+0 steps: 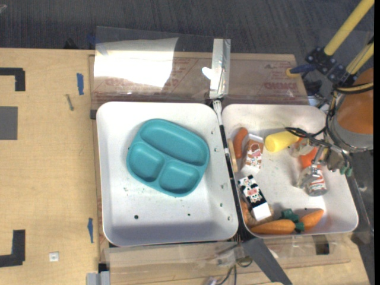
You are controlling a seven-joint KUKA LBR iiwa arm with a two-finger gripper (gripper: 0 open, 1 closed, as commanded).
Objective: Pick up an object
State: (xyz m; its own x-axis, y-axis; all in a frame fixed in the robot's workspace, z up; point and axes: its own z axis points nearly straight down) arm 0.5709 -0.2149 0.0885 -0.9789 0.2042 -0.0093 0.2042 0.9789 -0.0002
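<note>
The right bin (347, 215) holds several small items. A yellow toy (280, 141) lies near its back, next to an orange sausage-shaped piece (240, 142) and a small red-and-white carton (254, 154). A black-and-white cow-pattern carton (252, 193) lies by the left wall. Two carrots (274, 225) (312, 217) rest along the front wall. My gripper (314, 180) hangs low over the right side of this bin, just past a small orange piece (306, 157). The wrist's own bulk and cables hide what lies under it.
The left bin (113, 129) holds a teal divided plate (168, 156). A rim (224, 159) divides the two bins. The arm's orange band (358, 114) and black cables overhang the right bin's back right corner. Yellow bars (353, 16) cross the top right.
</note>
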